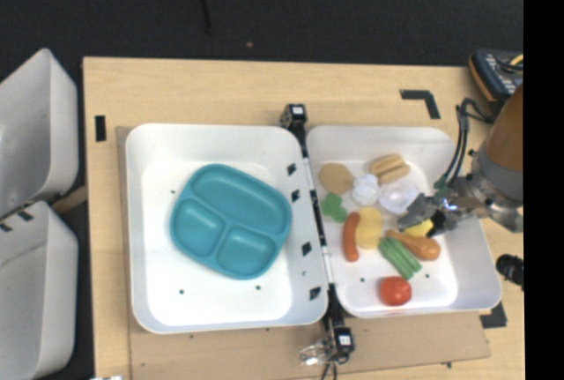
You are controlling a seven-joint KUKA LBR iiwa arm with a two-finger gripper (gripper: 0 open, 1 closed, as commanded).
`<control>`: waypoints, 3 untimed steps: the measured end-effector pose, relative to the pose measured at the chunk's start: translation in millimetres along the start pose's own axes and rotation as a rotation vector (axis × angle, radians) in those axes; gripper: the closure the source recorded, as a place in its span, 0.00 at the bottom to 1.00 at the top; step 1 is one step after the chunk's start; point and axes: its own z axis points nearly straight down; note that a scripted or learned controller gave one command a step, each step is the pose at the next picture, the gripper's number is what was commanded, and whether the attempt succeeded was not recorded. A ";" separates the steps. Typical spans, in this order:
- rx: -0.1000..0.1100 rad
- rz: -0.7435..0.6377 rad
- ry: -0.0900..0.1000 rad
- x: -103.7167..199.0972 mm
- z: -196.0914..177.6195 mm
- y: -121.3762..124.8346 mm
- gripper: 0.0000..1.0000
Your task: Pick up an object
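Observation:
The right bin (467, 281) holds several toy foods. Among them are a red tomato (396, 290), a green bean pod (399, 257), an orange carrot (421, 247), a yellow pepper (369, 227) and a red sausage (351, 238). Further back lie a green piece (333, 209), a tan round piece (335, 177), a hot dog bun (389, 165) and two clear white cups (398, 196). My gripper (426, 215) reaches in from the right, low over the bin's right middle. It sits just above the carrot and a small yellow piece (421, 229), beside the cups.
The left bin (150, 281) holds a teal divided plate (231, 219). A black-clipped divider (308, 219) runs between the bins. The grey arm (493, 193) crosses the right bin's right wall. Bare bin floor lies at the right bin's front right corner.

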 end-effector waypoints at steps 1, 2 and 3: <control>0.007 0.002 0.001 2.6 60.8 -8.9 0.00; 0.005 0.003 0.000 1.8 116.1 -10.0 0.00; 0.003 0.010 0.003 1.0 105.6 -8.6 1.00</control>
